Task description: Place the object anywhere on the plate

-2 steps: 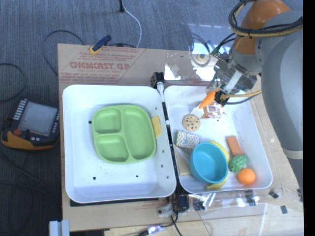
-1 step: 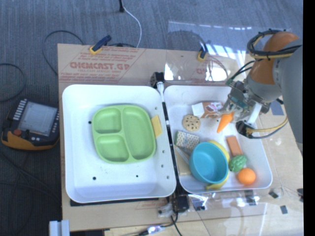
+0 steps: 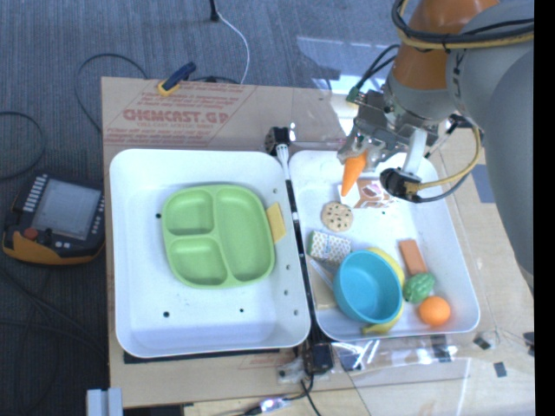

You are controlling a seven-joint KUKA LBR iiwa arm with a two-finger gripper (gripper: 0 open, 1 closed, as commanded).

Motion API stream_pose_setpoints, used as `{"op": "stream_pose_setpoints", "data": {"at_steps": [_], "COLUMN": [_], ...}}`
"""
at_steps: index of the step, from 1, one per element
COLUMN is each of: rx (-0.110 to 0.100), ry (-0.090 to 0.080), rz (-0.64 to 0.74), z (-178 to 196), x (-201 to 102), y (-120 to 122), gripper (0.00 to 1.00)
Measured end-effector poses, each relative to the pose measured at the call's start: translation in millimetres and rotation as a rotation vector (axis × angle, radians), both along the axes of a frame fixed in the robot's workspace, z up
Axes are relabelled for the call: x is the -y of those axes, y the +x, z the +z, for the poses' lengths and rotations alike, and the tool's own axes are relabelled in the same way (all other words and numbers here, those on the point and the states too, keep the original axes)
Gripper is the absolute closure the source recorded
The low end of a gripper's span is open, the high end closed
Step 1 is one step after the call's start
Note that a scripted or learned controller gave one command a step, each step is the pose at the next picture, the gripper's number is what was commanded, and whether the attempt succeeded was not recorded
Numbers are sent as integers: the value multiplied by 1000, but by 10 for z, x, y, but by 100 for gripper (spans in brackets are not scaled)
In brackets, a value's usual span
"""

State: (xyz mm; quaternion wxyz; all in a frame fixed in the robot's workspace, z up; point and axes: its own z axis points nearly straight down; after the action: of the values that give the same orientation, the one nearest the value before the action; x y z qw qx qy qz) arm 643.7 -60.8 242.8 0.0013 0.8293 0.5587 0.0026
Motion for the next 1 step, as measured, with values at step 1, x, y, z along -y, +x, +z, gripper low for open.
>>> {"op": "stream_pose_setpoints", "data": {"at_steps": [1], "rx": [-10], "ry": [-2], "rz": [-6], "z": [-48], "x": [42], "y": [-24], "gripper": [0]}}
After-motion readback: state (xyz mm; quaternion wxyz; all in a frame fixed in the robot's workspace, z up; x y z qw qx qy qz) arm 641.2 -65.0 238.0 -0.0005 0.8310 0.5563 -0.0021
